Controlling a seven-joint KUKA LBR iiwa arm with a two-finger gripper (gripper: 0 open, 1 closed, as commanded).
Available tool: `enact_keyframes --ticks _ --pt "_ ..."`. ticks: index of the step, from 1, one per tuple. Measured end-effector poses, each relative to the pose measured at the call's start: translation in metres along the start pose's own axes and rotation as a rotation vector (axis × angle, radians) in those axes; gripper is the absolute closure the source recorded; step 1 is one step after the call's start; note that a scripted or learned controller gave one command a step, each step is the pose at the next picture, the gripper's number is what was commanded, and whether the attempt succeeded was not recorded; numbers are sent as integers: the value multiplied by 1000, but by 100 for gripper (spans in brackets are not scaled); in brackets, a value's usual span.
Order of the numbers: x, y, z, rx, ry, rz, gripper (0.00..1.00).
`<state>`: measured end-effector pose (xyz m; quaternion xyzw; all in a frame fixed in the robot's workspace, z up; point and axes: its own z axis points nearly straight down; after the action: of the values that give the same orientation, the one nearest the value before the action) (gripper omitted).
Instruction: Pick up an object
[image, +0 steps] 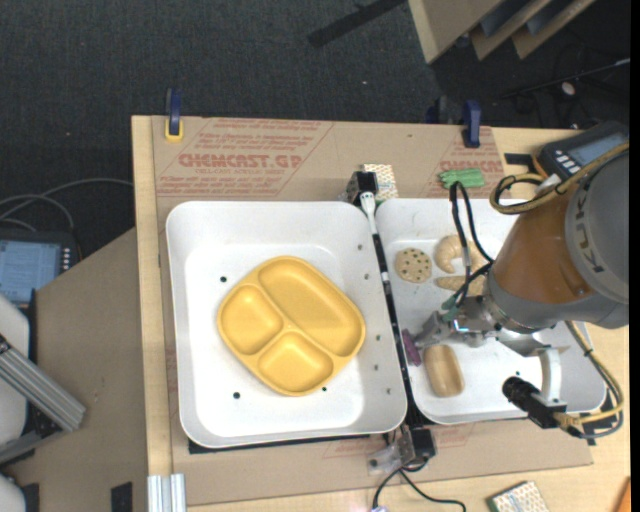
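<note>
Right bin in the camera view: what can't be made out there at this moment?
- Gripper: the arm's wrist hangs over it, so its grip can't be judged.
- Right bin: the arm covers its far right part.
- Pale item near the cookie: partly behind a cable, too small to identify.
- Bread roll: contact with the gripper unclear.

A blue clamp (174, 112) gripped the board's far left edge, another (471, 122) gripped the far right, and dark carpet (200, 50) lay beyond.
</note>
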<state>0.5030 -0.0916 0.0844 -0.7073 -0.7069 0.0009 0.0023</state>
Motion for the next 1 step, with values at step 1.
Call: enact_keyframes --ticks 1 --pt "-1 2 -10 -6 -4 2 100"
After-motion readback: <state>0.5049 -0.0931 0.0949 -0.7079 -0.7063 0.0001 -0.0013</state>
